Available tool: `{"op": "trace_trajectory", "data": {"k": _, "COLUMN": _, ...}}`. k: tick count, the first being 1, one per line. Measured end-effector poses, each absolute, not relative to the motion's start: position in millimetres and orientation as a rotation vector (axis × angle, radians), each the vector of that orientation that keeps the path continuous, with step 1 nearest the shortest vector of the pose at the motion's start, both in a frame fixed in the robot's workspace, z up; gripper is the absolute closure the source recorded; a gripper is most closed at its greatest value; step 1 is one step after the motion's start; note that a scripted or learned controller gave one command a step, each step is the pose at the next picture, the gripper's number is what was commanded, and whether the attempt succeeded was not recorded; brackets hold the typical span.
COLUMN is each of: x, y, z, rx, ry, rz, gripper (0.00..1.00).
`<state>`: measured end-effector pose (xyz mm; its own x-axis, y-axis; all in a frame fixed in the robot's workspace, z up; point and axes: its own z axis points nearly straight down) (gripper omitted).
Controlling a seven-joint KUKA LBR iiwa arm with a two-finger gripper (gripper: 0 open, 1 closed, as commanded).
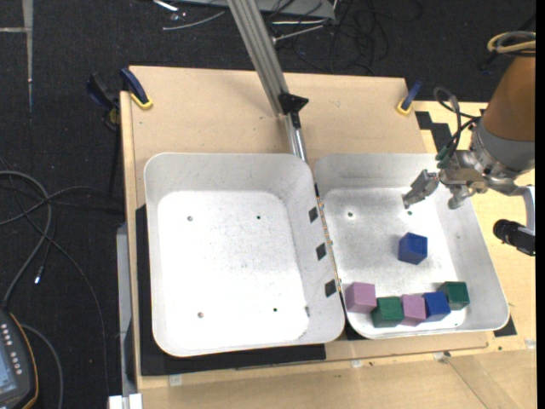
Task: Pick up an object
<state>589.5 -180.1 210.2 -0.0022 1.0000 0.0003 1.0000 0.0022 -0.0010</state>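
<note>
Approach step: we log the gripper, jaws wide and holding nothing, needing descent toward the blue cube at its seven o'clock.

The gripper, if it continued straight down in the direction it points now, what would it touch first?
Probably the bare floor of the right bin. The gripper hangs over the bin's upper part, with the lone blue cube nearer the camera and seemingly off that line, though depth is hard to judge from this slanted view.

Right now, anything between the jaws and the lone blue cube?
Nothing: camera view shows bare white bin floor between the gripper and the lone blue cube.
</note>
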Motion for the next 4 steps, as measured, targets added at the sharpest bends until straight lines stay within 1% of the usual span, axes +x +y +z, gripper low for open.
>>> {"op": "trace_trajectory", "data": {"k": 1, "x": 577.1, "y": -199, "z": 92, "rx": -2.223, "ry": -2.219, "rz": 0.002, "gripper": 0.0}}
{"op": "trace_trajectory", "data": {"k": 2, "x": 543.6, "y": -164, "z": 95, "rx": -2.219, "ry": -2.22, "rz": 0.002, "gripper": 0.0}}
{"op": "trace_trajectory", "data": {"k": 3, "x": 545.5, "y": -165, "z": 105, "rx": -2.223, "ry": -2.222, "rz": -0.001, "gripper": 1.0}}
{"op": "trace_trajectory", "data": {"k": 4, "x": 601.3, "y": -95, "z": 200, "rx": -2.216, "ry": -2.237, "rz": -0.011, "gripper": 1.0}}
